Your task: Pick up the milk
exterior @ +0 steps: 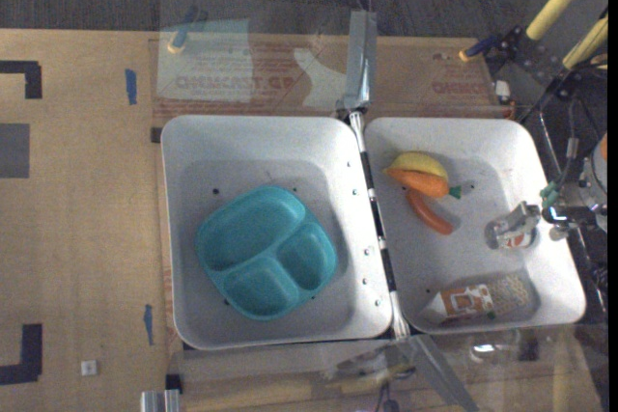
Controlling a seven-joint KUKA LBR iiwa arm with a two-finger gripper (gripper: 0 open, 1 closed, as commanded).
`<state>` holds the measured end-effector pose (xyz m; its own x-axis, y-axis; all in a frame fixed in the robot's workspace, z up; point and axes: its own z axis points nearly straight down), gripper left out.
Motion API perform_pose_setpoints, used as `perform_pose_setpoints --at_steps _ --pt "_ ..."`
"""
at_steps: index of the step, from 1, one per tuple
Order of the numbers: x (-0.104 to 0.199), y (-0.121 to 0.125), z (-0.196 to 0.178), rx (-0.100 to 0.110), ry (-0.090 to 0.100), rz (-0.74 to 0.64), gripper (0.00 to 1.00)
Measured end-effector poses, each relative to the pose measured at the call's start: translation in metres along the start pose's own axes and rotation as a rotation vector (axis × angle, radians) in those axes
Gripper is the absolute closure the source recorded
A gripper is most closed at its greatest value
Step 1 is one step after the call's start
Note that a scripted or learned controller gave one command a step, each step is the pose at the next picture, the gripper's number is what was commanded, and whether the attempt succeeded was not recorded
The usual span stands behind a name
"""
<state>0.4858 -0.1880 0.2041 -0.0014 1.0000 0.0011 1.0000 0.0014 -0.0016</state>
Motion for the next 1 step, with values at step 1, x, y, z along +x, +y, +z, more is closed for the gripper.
perform_pose_setpoints --at_steps 1 --pt "0.0611 -0.0062 0.0649 0.000 0.000 0.044 0.00"
